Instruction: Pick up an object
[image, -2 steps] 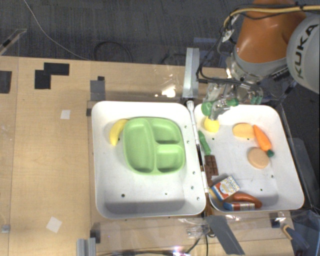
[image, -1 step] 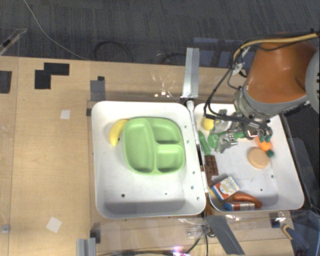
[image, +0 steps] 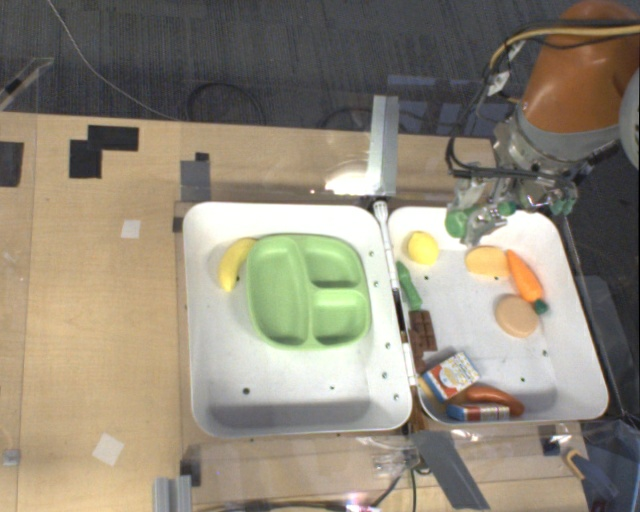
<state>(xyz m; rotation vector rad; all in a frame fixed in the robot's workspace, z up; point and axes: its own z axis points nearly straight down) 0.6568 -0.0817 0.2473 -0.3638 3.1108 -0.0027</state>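
Red sausage-shaped toy (image: 487, 398) at right bin's (image: 575, 300) near edge, grey arm with orange band (image: 575, 70) reaching down over far rim, gripper (image: 478, 222) fingers clamped on small green object (image: 458, 221), orange carrot (image: 523, 275) and yellow lemon (image: 423, 247) nearby

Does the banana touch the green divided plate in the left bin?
Touching. In the camera view, the banana lies against the left rim of the green divided plate, and no white bin floor shows between them.
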